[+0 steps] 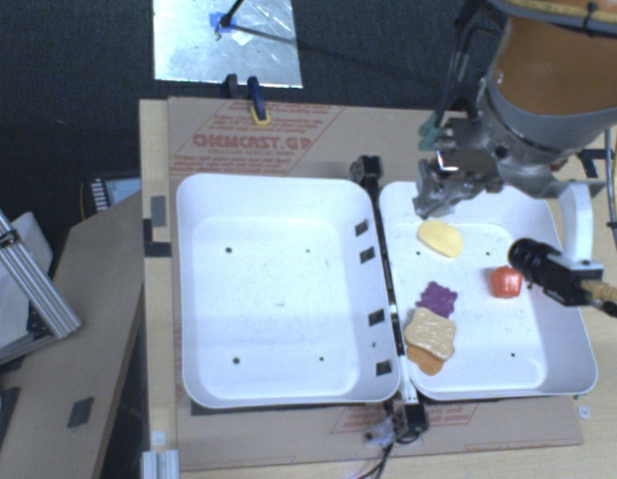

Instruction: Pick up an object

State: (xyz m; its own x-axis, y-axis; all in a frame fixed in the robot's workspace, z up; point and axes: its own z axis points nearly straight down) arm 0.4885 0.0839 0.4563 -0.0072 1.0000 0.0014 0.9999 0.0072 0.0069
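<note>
The right bin (548,367) holds a yellow oval piece (440,238), a red piece (505,282), a purple piece (437,296) and a tan waffle-like piece (430,333) lying over an orange one (425,361). My gripper (435,203) hangs over the bin's far left corner, just above and left of the yellow piece. I see nothing between its fingers.
The left bin (204,267) sits beside the right one, joined by a black clamp strip (380,267). Both rest on a cardboard sheet (259,133). A shiny metal plate (226,26) lies behind the bench. Aluminium framing (19,277) stands at the left.
</note>
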